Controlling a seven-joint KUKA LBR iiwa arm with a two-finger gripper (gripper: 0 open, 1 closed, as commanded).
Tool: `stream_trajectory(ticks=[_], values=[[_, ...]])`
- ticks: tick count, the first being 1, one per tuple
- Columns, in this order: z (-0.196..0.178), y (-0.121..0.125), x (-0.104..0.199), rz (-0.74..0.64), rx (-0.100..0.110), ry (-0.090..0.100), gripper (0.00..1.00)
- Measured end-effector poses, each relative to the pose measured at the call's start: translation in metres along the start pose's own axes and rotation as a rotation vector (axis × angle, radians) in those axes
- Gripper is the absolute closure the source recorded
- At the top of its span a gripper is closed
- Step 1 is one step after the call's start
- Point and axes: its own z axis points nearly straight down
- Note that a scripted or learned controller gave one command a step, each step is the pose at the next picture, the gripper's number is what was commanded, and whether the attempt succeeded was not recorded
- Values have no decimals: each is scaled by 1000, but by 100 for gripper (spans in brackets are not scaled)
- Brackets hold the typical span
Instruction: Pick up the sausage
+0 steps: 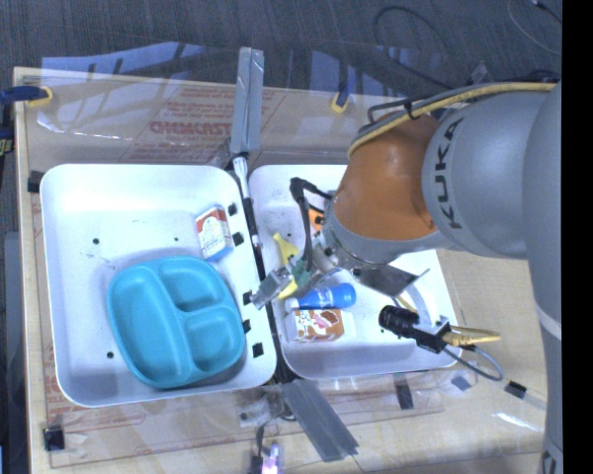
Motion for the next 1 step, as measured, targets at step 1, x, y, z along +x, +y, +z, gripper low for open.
stream_trajectory(ticks=[1], values=[[46, 59, -80, 31, -4, 1, 0]])
